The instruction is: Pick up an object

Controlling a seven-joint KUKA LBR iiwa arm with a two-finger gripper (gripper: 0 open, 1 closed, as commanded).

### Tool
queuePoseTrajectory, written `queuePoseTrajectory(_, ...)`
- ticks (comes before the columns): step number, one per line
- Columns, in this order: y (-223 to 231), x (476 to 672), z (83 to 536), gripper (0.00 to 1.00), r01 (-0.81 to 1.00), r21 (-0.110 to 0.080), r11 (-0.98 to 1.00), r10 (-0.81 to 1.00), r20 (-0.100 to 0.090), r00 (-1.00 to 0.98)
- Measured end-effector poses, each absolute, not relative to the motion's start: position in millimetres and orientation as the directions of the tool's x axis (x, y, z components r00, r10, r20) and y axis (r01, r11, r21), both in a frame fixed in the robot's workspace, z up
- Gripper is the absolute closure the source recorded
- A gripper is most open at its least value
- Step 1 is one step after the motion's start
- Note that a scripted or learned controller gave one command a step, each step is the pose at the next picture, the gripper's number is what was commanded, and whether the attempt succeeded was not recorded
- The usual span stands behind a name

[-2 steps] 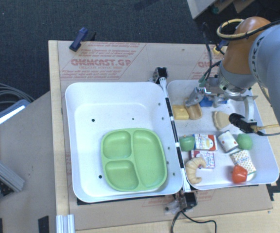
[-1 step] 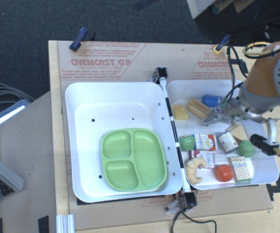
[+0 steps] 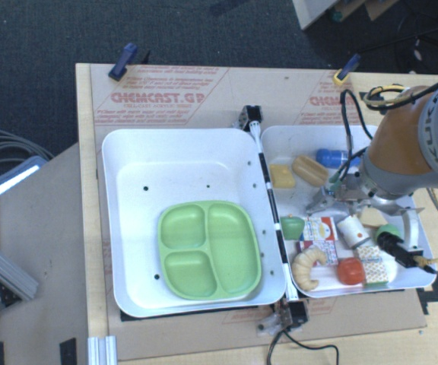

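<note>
Camera view from above gives us 2 white bins side by side on the bench [image 3: 166, 101]. We see the left bin [image 3: 128, 166] carrying a green 3-compartment plate [image 3: 207, 248] toward its near edge. Our arm [image 3: 405, 147] comes in from the right over the right bin [image 3: 280, 139], and our pincer [image 3: 333, 196] hangs low near that bin's middle; we cannot tell its state from this angle. Under and around it we count several small things: a yellow block [image 3: 282, 176] and a tan bread roll [image 3: 310, 169] near the far left corner, a blue piece [image 3: 331, 157] at the far edge, a green piece [image 3: 291, 226] by the left wall, a croissant [image 3: 309, 267] and a red item [image 3: 350, 271] along the near edge.
</note>
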State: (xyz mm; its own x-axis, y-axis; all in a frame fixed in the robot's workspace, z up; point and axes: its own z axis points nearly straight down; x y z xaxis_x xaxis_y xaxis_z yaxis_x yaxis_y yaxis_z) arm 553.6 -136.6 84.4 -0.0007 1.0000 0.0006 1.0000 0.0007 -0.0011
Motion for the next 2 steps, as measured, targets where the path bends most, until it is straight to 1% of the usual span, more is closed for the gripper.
queuePoseTrajectory(1, -179.1, 495.4, 84.6, 0.00, 1.000, 0.000, -0.001, 1.000, -0.001, 0.001)
queuePoseTrajectory(2, -54.8, 544.0, 184.9, 0.00, 1.000, 0.001, 0.002, 1.000, 0.001, -0.002)
